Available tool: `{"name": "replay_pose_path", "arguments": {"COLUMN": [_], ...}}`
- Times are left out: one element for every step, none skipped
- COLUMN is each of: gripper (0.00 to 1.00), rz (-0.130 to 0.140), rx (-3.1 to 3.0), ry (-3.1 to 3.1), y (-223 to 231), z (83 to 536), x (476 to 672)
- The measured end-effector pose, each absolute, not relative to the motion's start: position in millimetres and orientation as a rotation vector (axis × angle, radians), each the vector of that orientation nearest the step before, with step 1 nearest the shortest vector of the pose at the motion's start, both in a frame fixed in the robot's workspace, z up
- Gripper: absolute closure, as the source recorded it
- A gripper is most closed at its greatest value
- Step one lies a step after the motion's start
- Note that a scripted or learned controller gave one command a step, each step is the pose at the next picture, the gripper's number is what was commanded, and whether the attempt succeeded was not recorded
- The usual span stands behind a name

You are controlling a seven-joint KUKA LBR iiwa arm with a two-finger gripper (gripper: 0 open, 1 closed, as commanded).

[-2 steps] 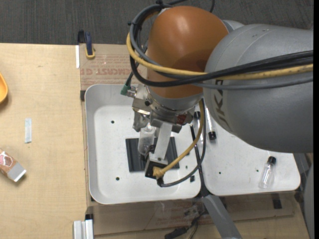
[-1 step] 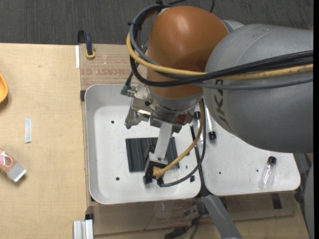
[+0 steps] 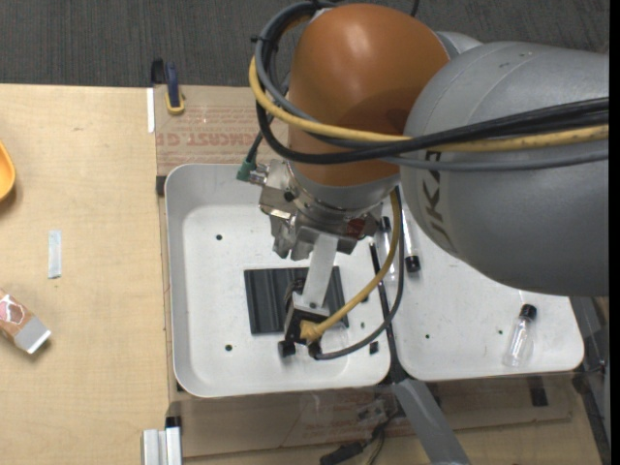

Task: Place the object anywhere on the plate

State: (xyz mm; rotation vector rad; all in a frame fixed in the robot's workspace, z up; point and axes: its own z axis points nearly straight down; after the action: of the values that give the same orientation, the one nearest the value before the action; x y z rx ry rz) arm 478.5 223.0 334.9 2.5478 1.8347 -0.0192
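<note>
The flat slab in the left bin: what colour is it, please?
The slab is black and ribbed; see the camera view.

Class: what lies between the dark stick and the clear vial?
In the camera view, only bare right bin floor lies between dark stick and clear vial.

We count two white bins, the left bin (image 3: 203, 260) and the right bin (image 3: 465, 332). We see one black ribbed plate (image 3: 266, 303), one clear vial (image 3: 520, 335), one grey arm (image 3: 523, 163).

Grey arm (image 3: 513, 163) with glossy orange band (image 3: 363, 76), looped black and yellow cables (image 3: 320, 129).
</note>
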Motion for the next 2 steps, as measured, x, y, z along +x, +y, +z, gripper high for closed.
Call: {"name": "replay_pose_path", "arguments": {"gripper": [1.0, 0.0], "rz": [-0.008, -0.008], "rx": [2.931, 2.931], "ry": [1.125, 1.126], "y": [227.4, 227.5], "z": [248.8, 248.9], "x": [477.5, 477.5]}}
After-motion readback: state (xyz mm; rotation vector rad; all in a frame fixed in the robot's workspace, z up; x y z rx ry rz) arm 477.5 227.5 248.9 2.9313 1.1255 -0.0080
